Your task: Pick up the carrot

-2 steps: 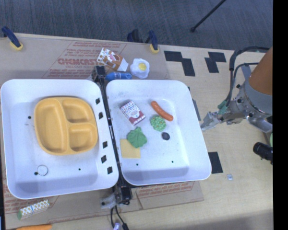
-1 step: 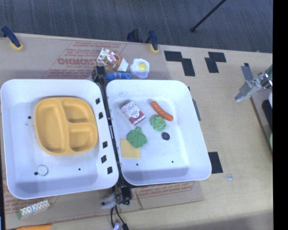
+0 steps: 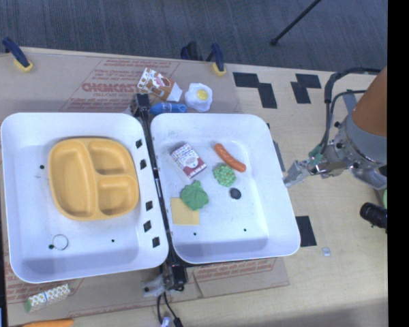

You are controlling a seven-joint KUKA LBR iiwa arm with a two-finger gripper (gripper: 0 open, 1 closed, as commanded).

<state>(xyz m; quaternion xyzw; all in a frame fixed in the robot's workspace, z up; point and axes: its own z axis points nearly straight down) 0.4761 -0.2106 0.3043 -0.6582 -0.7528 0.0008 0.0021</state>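
The carrot point(image 3: 230, 157) is a small orange stick lying at a slant in the upper middle of the right bin point(image 3: 273, 213). My gripper point(image 3: 294, 174) hovers outside that bin, just past its right rim, about a hand's width right of the carrot and slightly lower. Nothing is seen in it. The grey arm with its orange band point(image 3: 371, 107) comes in from the right edge.
In the right bin lie a red-and-white carton point(image 3: 188, 160), a green pea cluster point(image 3: 224, 175), a leafy green piece point(image 3: 194, 196), a yellow slice point(image 3: 185, 212) and a small dark item point(image 3: 235, 193). The left bin holds a yellow divided plate point(image 3: 93, 177). A toy egg point(image 3: 200, 96) sits behind the bins.
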